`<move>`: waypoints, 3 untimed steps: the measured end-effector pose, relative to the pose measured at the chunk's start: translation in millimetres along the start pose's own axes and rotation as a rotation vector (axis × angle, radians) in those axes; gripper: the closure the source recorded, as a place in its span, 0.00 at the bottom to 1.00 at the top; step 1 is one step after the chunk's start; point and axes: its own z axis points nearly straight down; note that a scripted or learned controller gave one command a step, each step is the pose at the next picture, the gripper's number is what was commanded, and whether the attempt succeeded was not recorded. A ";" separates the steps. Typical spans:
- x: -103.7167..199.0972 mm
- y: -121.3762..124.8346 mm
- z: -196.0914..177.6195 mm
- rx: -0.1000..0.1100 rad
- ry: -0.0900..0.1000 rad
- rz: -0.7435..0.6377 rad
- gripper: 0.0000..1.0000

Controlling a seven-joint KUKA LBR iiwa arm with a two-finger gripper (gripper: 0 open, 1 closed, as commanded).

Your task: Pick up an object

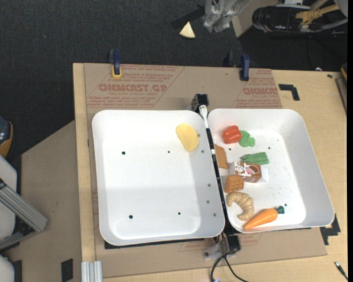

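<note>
The left white bin holds one yellow oval object near its far right corner. The right white bin holds several toy foods along its left side: a red pepper, a green leafy piece, a green bar, a thin brown slab against the left wall, a wrapped brown item, a tan cube, a beige croissant and an orange carrot at the near edge.
Both bins rest on a cardboard-covered bench, held by two blue clamps at the back. A black clip joins the bins at the far end. Grey metal clutter and cables lie beyond the bench.
</note>
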 end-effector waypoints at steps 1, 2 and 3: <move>66.4 -3.2 161.6 0.028 -0.002 -0.011 1.00; 37.0 20.7 122.6 0.005 0.000 -0.002 1.00; 1.5 20.6 73.2 0.003 0.000 -0.002 1.00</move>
